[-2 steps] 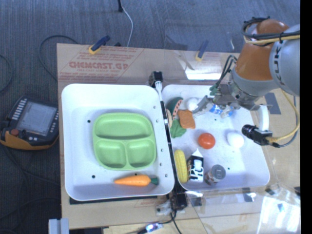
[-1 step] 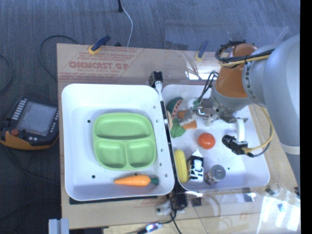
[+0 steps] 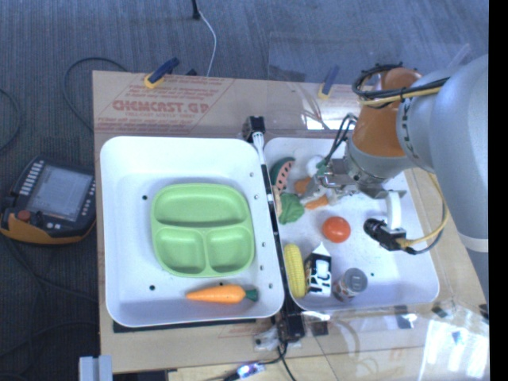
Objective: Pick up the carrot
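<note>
While the carrot [image 3: 216, 294] lies just below the green plate [image 3: 204, 228], the gripper [image 3: 327, 182] is well to the right of the plate.
It hangs low among small toy foods [image 3: 295, 197]; whether it is wide or narrow, I cannot tell.

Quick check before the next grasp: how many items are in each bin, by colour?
Orange or red: 4 (carrot, tomato, two small pieces near the tool)
Green: 3 (tray, leafy piece, melon slice)
Yellow: 1 (corn)
Other: 2 (carton, can)
Total: 10
</note>
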You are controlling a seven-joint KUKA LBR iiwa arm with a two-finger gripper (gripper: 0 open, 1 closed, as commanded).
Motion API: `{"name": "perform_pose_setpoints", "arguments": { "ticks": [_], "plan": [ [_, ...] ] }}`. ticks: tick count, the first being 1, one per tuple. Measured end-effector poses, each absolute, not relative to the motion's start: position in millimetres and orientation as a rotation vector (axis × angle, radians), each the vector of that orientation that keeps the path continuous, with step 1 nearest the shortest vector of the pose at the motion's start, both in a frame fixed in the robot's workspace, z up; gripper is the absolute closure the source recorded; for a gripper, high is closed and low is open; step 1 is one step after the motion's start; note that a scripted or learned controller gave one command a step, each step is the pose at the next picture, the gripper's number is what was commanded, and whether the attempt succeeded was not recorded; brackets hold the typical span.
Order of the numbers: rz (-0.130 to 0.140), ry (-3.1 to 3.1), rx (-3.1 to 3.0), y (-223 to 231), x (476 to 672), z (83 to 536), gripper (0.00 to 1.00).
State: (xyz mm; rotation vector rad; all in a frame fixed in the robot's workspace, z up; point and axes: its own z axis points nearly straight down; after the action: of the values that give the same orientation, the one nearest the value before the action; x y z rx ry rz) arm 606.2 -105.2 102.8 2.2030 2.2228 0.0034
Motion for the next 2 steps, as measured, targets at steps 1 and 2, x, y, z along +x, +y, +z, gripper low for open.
{"name": "perform_pose_setpoints", "arguments": {
  "ticks": [1,2],
  "plan": [
    [0.008,2.103,2.330,-10,619.0,187,1.00],
    [-0.009,1.585,2.715,65,639.1,182,1.00]
  ]
}}
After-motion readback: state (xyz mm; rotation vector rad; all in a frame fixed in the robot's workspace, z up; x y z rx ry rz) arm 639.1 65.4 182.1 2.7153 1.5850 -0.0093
